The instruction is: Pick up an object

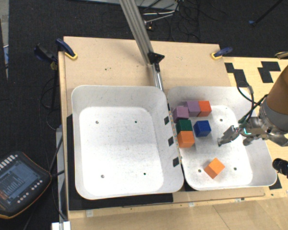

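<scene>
The gripper [226,137], finger state indiscernible, hovered right of the blue cube [202,128]. Cube appeared rigid, light; grasp opposing flat faces.

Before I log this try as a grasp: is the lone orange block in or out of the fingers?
Out. The orange block lies on the right bin's floor, apart from the gripper.

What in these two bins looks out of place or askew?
Nothing looks spilled or damaged. One orange cube lies alone in the right bin, turned at an angle, apart from the cluster of blocks by that bin's left wall. The claw hovers between them.
</scene>
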{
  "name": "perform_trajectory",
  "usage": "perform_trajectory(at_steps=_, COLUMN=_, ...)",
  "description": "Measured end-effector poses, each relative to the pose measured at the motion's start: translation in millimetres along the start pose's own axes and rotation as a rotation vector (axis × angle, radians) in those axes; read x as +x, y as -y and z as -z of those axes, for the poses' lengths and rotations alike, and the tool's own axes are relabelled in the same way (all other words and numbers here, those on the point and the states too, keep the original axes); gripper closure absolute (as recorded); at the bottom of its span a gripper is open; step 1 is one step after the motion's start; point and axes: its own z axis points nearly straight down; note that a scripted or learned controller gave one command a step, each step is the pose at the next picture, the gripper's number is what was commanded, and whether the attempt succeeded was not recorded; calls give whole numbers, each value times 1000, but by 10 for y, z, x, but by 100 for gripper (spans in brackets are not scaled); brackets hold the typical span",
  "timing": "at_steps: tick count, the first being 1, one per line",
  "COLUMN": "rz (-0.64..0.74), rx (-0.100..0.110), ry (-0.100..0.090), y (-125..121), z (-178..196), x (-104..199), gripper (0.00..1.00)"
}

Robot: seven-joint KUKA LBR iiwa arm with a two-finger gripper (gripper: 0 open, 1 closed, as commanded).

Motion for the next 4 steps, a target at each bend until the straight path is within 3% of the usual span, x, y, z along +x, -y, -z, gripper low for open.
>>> perform_trajectory(at_steps=1, rz=-1, rx=-4, ry=1, y=-9, z=18, x=1, gripper=0)
perform_trajectory(at_steps=3, rz=-2, rx=-2, ry=1, y=-38, z=-1097, x=-62, gripper=0)
perform_trajectory(at_steps=4, rz=-1, rx=-7, ry=2, y=-52, z=-969, x=-61, gripper=100)
